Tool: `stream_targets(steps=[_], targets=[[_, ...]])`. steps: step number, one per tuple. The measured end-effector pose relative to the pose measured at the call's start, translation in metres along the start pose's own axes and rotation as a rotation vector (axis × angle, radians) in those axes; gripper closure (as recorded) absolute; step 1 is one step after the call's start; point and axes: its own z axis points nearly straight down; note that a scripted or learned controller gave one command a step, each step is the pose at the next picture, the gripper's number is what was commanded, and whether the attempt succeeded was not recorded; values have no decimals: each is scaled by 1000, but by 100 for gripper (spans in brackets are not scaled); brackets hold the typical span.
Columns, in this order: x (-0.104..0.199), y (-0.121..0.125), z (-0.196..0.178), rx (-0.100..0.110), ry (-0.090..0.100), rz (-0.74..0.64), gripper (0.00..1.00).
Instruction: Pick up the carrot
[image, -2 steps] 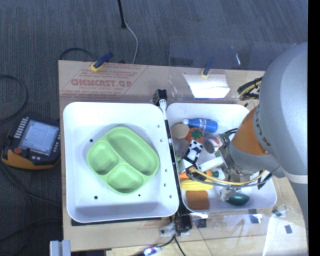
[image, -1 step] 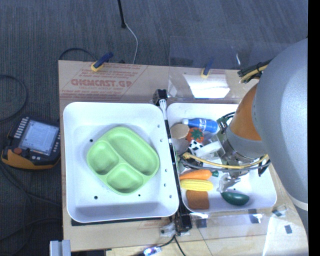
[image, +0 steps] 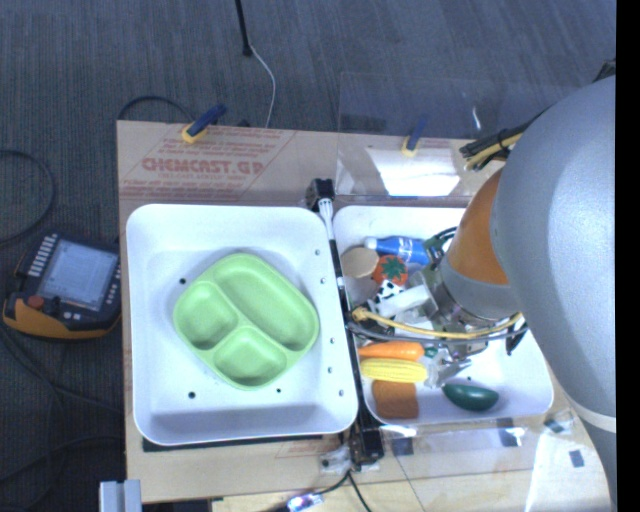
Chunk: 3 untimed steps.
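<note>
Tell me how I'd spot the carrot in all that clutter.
Look in the right-hand white bin, under the grey arm. Near its front left lies the carrot, a short orange stick pointing sideways. It sits just above the yellow corn and left of a dark green vegetable.

My arm (image: 575, 230) is a fat, smooth cylinder of pale grey that fills the right side of the view. Below it runs my orange band (image: 478, 240), bright and rounded. Under that sits a darker grey wrist collar (image: 468, 297), with thin yellow and black cables (image: 400, 325) looped around it.
</note>
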Motion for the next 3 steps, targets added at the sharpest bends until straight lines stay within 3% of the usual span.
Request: stream_targets(steps=[1, 2, 3], targets=[[46, 56, -1, -2, 2, 3, 0], [0, 60, 92, 2, 18, -28, 0], [-1, 61, 83, 1, 14, -28, 100]])
